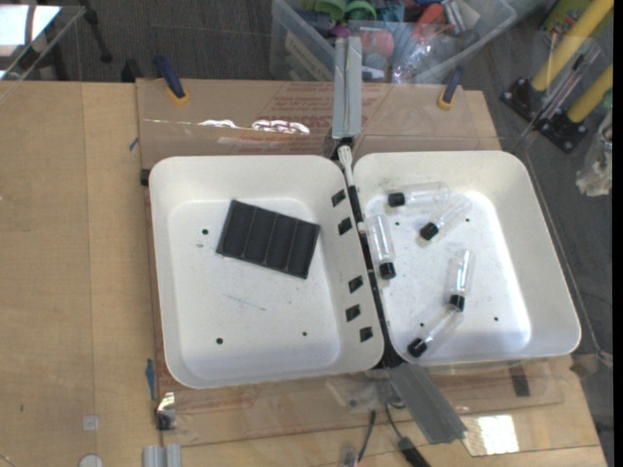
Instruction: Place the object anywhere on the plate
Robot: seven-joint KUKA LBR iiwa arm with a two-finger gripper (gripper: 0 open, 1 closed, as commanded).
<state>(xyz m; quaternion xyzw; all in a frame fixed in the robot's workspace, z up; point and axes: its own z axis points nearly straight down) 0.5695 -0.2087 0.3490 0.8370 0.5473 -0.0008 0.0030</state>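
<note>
So here's the setup: 2 white bins side by side in the middle of the frame, sitting on a cardboard sheet [243, 105] on the wooden bench [68, 261].

The left bin [185, 358] has the plate [268, 238] in it, a flat black ribbed rectangle lying a bit skewed in the upper middle of that bin, with nothing on top of it.

The right bin [545, 290] has what look like 5 clear tubes with black caps scattered around:
- tube 1 [421, 197] is near the top, lying roughly sideways
- tube 2 [443, 220] is just below it, angled
- tube 3 [381, 245] is over by the left wall, roughly upright in the frame
- tube 4 [458, 278] is about center
- tube 5 [434, 334] is at the lower left, slanted

So all the objects are in the right bin, well apart from the plate.

A row of small black squares [352, 283] runs along the seam between the bins. A clear tub [389, 13] of colorful stuff sits at the top of the frame.

Gripper state: can't tell from this shot.
</note>
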